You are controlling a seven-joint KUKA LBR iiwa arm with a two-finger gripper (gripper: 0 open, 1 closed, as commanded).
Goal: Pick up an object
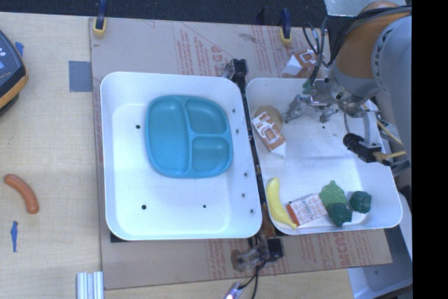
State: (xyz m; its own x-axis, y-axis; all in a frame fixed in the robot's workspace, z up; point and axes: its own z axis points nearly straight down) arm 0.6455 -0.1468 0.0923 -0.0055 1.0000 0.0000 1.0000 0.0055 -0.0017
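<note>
My gripper (327,108) hangs over the back right part of the right bin (316,164), below the arm's orange band (364,45). Nothing shows in its grasp. A wrapped bun (268,128) lies at the bin's back left, to the left of the gripper and apart from it. Along the front of the bin lie a yellow banana (278,203), a red and white packet (306,209), a light green vegetable (334,196) and a dark green broccoli piece (360,202).
The left bin (122,220) holds a blue divided plate (189,135). On the bench at far left lie a toy sausage (22,192) and a dark device (8,70). Clamps (100,16) hold the cardboard under the bins.
</note>
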